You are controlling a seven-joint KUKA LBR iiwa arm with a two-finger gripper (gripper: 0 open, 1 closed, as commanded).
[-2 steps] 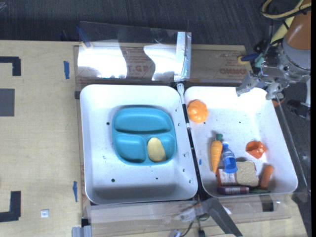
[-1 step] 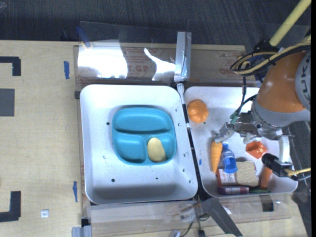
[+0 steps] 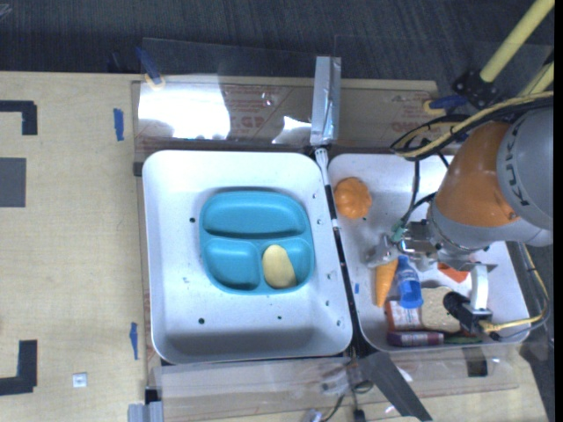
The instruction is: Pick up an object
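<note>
The grey arm [image 3: 519, 174], with its orange band, is reaching in from the right edge of the camera view and is hanging over the right bin [image 3: 387, 176]. The gripper [image 3: 398, 243] is hovering above the middle of that bin. Whether it is open or closed cannot be told, since its metal parts are blurring into the clutter under them.

An orange ball [image 3: 353, 198] is sitting up and to the left of the gripper, near it but apart, close to the bin's left wall. Just below the gripper a blue bottle [image 3: 408, 287] is lying with its length running down the picture. Whether the gripper is touching the bottle's top end cannot be told. An orange wedge [image 3: 384, 282] is lying just beside the bottle, at the gripper's lower left. Farther below the gripper, along the bin's near wall, a dark tube [image 3: 420, 337] is lying flat, running left to right. A red piece [image 3: 453, 275] is peeking out at the gripper's lower right, partly hidden under the wrist.

Well to the left of the gripper, past the wall between the bins, the left bin [image 3: 176, 319] is holding a blue tray [image 3: 251, 218] with several compartments. A yellow egg [image 3: 279, 266] is resting in the tray's lower right compartment, well apart from the gripper. Both bins are sitting side by side on the pale bench [image 3: 62, 262].
</note>
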